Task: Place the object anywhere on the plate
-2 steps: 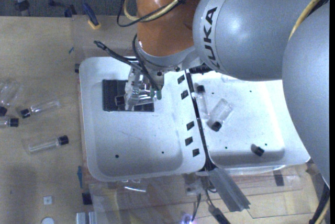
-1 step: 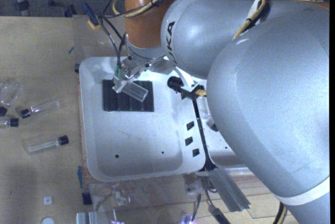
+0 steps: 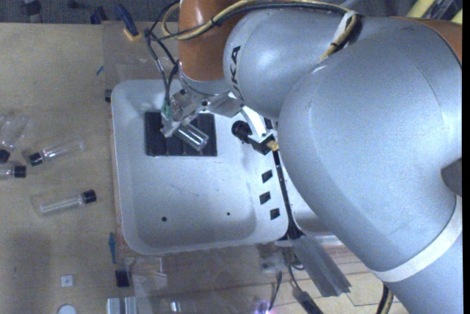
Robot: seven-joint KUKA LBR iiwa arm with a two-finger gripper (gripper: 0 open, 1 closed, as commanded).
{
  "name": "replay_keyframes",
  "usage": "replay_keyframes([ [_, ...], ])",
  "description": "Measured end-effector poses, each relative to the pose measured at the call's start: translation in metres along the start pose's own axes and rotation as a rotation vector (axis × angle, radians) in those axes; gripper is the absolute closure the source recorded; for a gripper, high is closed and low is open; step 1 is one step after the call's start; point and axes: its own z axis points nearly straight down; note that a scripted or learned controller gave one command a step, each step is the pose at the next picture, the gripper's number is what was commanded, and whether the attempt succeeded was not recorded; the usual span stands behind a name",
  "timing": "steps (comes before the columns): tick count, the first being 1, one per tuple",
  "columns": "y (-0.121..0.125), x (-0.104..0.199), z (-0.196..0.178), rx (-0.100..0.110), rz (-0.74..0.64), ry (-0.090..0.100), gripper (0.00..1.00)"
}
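Seemingly everything the next move depends on sits in the upper left of the near bin (image 3: 183, 232), as seen from the fixed camera above the bench. The gripper (image 3: 178, 123) hangs low over a dark rectangular plate (image 3: 158, 144) lying flat on the bin floor near its far left corner. Directly under and just to the right of the fingertips lies a clear vial (image 3: 192, 134), resting on or barely above the plate's upper right part. Its long axis runs on a slant from upper left to lower right in the picture, the upper left end tucked in at the fingertips and the other end pointing toward the middle of the bin. Whether the fingers pinch that vial or stand spread around it I cannot tell; the wrist and glare hide the contact. Judged from this, the object already lies within the plate's outline, so release rather than travel looks like the step in hand
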Motion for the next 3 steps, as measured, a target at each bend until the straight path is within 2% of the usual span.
replay_keyframes([
  [1, 0.006, 0.005, -0.054, -0.001, -0.533, -0.003, 1.0],
  [2, 0.003, 0.02, -0.134, -0.002, -0.779, -0.004, 1.0],
  [3, -0.009, 0.026, -0.29, 0.0, -0.718, -0.003, 1.0],
])
